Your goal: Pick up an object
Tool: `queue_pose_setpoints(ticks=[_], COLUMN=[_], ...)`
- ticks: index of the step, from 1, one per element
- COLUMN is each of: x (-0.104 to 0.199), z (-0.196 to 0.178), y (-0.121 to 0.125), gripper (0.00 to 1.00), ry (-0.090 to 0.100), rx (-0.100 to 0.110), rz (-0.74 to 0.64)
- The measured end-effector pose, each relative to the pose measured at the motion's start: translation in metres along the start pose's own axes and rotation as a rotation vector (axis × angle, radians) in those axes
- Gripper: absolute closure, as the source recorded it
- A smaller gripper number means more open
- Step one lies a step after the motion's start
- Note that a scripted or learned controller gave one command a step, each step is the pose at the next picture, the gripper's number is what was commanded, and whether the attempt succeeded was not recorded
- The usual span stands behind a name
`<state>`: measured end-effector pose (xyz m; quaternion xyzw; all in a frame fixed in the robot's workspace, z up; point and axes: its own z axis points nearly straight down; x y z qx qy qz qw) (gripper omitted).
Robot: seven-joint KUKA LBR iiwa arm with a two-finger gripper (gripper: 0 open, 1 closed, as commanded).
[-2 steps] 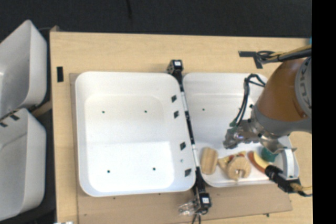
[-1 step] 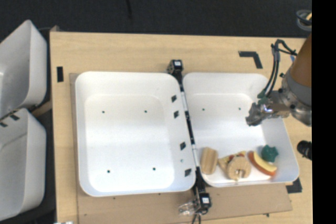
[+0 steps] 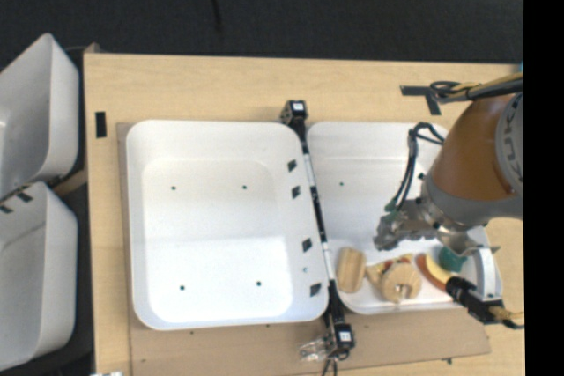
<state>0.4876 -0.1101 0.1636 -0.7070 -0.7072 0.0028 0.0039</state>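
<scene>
A: Wooden tabletop [image 3: 106,216] under a dark backdrop, two white bins on it. Left bin [image 3: 141,277] has nothing to lift; right bin [image 3: 352,154] holds the goods, all crowded along its near edge.

B: What's there?

A: Tan block [image 3: 350,269] just beside the divider, a lumpy beige piece [image 3: 395,279] next to it, then a red-and-yellow thing [image 3: 434,270] and something teal [image 3: 452,258] tucked under the wrist.

B: And the claw [image 3: 394,231]?

A: Hanging just above and behind that cluster, nearest the beige piece. It's a dark tangle at this slant; I cannot tell whether it is released or clenched, and I see nothing in it.

B: Arm pose?

A: Reaching in from the right, orange band [image 3: 471,145] bulking over the bin's far right corner, grey wrist [image 3: 467,207] angled down and toward the divider. Cables loop off its left side.

B: So how would you do the grab well?

A: My judgement: pick one target. The block stands a little apart, so it looks cleanest. Centre over it, straddle its narrow sides, drop straight down. The near wall and divider crowd that spot, so a skewed descent could clip the rim or nudge the beige piece.
</scene>
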Motion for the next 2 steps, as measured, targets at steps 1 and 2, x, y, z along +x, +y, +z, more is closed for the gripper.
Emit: queue_pose_setpoints(ticks=[1,2], x=[-0.0503,-0.0472], z=[0.0212,0.0198], y=[0.0010,0.0019], gripper=[1.00,0.00], ry=[-0.004,-0.003], rx=[-0.008,-0.011], rz=[0.005,0.002])
